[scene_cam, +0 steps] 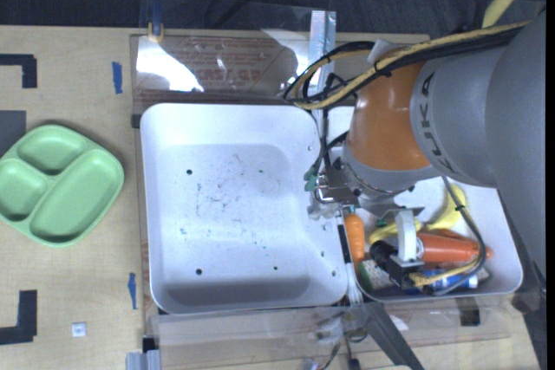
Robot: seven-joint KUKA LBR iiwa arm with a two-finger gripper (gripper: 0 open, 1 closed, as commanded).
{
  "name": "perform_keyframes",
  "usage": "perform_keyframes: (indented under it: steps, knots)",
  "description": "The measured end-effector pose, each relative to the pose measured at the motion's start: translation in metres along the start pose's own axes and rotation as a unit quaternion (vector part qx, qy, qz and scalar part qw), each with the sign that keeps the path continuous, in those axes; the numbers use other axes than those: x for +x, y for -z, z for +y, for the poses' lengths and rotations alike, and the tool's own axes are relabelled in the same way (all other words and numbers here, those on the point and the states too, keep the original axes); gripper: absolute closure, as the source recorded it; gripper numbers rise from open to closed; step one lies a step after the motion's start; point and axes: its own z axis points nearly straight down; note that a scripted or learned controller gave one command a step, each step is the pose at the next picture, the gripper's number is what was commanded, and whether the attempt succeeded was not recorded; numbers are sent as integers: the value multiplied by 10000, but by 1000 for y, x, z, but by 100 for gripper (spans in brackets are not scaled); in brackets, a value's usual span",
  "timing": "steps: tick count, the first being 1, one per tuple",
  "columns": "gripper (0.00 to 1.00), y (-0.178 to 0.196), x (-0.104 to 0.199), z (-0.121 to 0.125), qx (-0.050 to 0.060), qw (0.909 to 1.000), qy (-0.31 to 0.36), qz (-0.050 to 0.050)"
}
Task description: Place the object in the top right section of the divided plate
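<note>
Far left of the gripper [334, 197], the green divided plate [59, 184] looks like smooth plastic with a soft sheen. The white bin [234, 186] just left of the gripper is smooth plastic, scuffed with dark marks. The tabletop [69, 65] is pale matt wood. Above the gripper, the arm's orange band [390, 126] is glossy and its grey shell [486, 100] satin-smooth. Beyond the bin, a clear sheet [217, 61] glares.

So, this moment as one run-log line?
arm: over right bin | objects: heaped in it | green plate: far left, bare
</note>
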Motion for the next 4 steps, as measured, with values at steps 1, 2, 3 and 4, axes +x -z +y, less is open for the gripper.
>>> perform_keyframes:
  steps: [1, 2, 3, 4]
  knots:
    - [100, 74, 75, 36, 5, 10000, -87, 0]
    - [100, -27, 116, -18, 16, 9960, 894, 4]
    - [100, -17, 115, -17, 13, 9962, 876, 5]
    - [100, -94, 145, -14, -27, 9998, 188, 24]
